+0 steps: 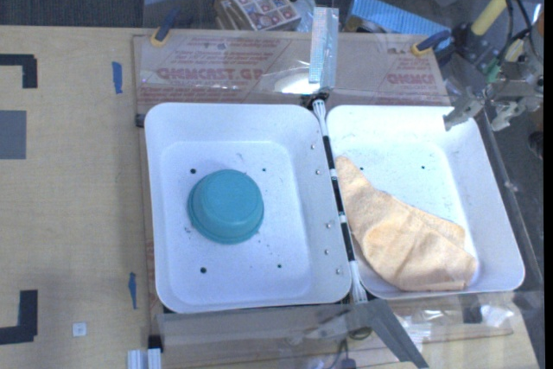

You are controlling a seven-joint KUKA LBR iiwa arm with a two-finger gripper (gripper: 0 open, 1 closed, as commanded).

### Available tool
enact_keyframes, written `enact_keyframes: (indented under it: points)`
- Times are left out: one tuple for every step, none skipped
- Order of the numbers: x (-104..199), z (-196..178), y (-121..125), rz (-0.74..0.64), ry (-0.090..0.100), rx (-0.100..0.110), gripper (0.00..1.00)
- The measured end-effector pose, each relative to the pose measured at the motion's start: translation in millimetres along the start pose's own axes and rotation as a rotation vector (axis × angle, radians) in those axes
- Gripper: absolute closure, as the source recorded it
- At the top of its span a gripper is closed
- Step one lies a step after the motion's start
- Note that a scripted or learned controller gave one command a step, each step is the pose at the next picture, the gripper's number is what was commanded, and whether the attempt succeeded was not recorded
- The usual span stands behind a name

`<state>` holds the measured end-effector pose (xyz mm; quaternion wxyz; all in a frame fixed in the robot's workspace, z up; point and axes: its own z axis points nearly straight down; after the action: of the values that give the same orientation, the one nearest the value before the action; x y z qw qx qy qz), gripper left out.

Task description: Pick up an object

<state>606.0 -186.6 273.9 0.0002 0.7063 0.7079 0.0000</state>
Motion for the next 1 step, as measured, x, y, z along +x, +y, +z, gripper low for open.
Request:
enact_keyframes:
  points:
    - [18.8,110.2,-57.2,0.064,0.000,0.000,0.00]
